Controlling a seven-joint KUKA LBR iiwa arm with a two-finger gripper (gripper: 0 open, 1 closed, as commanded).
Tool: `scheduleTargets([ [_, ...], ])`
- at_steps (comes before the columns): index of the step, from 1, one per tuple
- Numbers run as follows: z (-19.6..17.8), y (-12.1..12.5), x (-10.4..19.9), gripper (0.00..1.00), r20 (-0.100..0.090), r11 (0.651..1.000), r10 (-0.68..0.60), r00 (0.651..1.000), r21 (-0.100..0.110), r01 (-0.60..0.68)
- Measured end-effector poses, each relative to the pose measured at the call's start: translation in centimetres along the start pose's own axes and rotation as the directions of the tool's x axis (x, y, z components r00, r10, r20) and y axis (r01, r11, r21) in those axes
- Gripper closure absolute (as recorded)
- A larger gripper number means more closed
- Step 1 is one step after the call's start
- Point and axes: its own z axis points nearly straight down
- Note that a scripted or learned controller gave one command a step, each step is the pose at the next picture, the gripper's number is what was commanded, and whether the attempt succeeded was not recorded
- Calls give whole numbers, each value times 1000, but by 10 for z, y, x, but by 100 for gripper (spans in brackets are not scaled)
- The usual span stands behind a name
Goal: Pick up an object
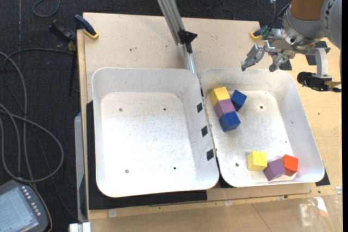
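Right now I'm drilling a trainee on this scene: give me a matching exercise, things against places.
Things:
1. orange block
2. gripper
3. yellow clamp
4. teach pendant

Places:
A. floor, view's bottom-left
B. above the right bin's far rim
C. bench's far-left corner
D. right bin's near-right corner

Pairs: 1-D, 2-B, 3-C, 4-A

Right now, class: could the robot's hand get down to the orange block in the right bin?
Probably yes. The hand hangs open above the bin's far rim, and the orange block lies uncovered, though a purple block touches it.
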Motion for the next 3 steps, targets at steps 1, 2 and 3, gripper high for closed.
scheduleTargets([
  [1, -4, 1, 0, 0, 2, 1000, -2, 1000, -5, 2],
  [2, 41, -4, 0, 0, 1, 1000, 1, 1000, 0, -1],
  [3, 85, -4, -3, 0, 1, 1000, 2, 1000, 0, -2],
])
